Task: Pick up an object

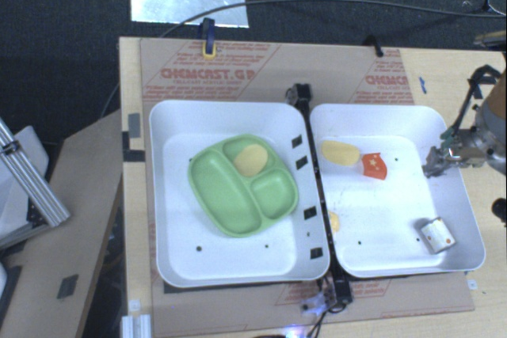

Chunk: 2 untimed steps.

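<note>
In the right bin lie a pale yellow lump, a small red piece beside it, a white and silver cylinder near the front right corner, and a small yellow bit by the bin's left wall. My gripper hangs over the right rim of this bin, well to the right of the red piece and above the cylinder. Nothing shows between its tips. In the left bin a green divided tray carries a yellow round object in its upper compartment.
Both bins rest on a cardboard sheet on the bench. A yellow and blue clamp and a black clamp grip its far edge. Black clips run along the divide between the bins. A metal frame stands at the left.
</note>
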Motion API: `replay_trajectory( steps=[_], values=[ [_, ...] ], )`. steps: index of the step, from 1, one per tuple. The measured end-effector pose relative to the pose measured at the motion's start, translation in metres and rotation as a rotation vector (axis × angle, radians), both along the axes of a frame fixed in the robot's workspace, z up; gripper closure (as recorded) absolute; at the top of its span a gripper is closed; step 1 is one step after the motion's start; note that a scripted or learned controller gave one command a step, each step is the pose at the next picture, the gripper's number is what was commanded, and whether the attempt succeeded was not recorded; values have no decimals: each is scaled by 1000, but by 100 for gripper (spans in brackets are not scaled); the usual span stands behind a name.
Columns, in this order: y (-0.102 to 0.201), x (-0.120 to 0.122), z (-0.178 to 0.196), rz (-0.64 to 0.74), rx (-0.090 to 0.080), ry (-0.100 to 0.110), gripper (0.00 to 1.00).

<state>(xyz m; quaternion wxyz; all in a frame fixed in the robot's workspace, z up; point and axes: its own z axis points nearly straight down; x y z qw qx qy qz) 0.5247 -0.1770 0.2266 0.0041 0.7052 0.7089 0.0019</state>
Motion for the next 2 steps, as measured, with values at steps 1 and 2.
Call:
replay_trajectory(
  steps=[1, 2],
  values=[
    [0, 2, 54, 0, 0, 0, 100],
    [43, 4, 42, 4, 4, 6, 100]
  ],
)
